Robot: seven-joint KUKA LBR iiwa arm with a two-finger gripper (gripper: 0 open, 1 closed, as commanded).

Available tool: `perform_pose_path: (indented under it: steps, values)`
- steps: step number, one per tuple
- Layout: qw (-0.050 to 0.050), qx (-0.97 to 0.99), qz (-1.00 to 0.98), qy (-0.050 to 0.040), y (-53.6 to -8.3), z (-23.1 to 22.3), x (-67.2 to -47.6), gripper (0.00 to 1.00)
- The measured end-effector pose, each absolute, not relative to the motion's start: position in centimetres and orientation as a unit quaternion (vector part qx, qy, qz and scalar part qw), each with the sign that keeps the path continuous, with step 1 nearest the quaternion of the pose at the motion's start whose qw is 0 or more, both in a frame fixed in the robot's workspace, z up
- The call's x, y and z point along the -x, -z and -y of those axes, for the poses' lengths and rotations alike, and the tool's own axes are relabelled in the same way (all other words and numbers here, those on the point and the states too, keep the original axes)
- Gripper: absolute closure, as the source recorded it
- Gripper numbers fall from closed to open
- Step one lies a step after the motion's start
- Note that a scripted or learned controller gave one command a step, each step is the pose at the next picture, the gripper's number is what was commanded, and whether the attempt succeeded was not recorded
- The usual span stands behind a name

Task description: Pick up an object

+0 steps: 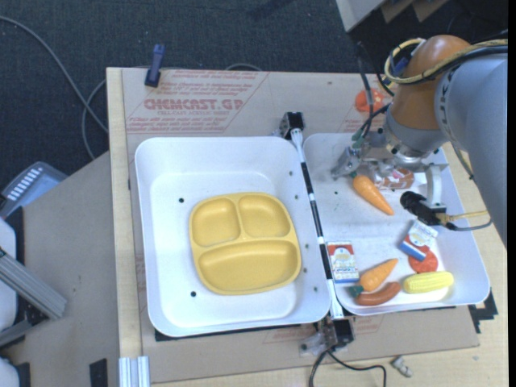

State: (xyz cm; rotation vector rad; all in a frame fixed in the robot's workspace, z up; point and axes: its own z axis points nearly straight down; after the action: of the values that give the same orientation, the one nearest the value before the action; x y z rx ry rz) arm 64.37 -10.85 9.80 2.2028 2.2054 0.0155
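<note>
Leftward, the yellow tray lies alone in the left bin, likely a drop spot. Toys crowd the right bin: carton, sausage, corn, and a carrot under the gripper, which seems poised over it; grip state: cannot tell.

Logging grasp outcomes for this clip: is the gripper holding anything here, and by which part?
Cannot be told: the gripper is above the carrot in the right bin.
</note>
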Motion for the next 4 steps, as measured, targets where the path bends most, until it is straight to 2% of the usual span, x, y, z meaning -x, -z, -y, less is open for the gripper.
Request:
perform_pose_path:
  steps: [2, 3, 4]
  values:
    - [0.018, -0.706, -0.708, -0.0097, -9.8, 11.3, -63.1, 0.0]
    - [0.001, -0.707, -0.707, -0.0006, -8.7, 11.0, -63.1, 1.0]
    - [0.001, -0.707, -0.707, -0.0006, -8.7, 11.0, -63.1, 0.0]
